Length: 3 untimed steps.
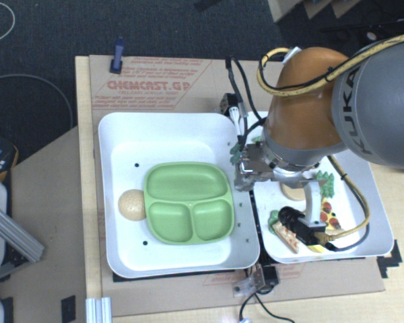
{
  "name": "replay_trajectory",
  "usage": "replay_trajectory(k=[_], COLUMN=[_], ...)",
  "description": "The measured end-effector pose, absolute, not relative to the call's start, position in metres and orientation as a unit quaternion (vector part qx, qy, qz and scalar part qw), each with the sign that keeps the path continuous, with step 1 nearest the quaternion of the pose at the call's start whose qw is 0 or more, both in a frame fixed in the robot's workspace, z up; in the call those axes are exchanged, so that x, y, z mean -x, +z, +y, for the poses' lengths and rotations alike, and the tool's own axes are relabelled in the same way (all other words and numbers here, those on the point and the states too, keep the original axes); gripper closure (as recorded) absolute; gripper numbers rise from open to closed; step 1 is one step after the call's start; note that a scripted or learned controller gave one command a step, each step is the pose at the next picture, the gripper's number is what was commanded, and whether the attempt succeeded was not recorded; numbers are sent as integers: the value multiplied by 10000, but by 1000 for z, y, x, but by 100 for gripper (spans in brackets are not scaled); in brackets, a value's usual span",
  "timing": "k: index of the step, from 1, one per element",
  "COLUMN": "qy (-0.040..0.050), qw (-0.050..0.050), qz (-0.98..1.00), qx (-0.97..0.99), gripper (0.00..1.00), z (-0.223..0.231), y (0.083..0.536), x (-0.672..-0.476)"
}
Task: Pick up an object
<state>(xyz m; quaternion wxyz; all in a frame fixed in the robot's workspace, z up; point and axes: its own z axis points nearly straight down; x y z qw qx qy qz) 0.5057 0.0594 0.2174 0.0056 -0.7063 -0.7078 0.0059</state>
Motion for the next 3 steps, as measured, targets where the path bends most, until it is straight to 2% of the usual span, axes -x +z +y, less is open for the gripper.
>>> replay_trajectory(k=[1, 2, 3], qy=[-86, 35, -55], qw=[-55, 26, -41], qz=[-7082, -7054, -7083], qx=[7059, 7088, 7059], gripper=[100, 100, 100], z=[64, 31, 50], y=[401, 319, 428], x=[-480, -485, -480])
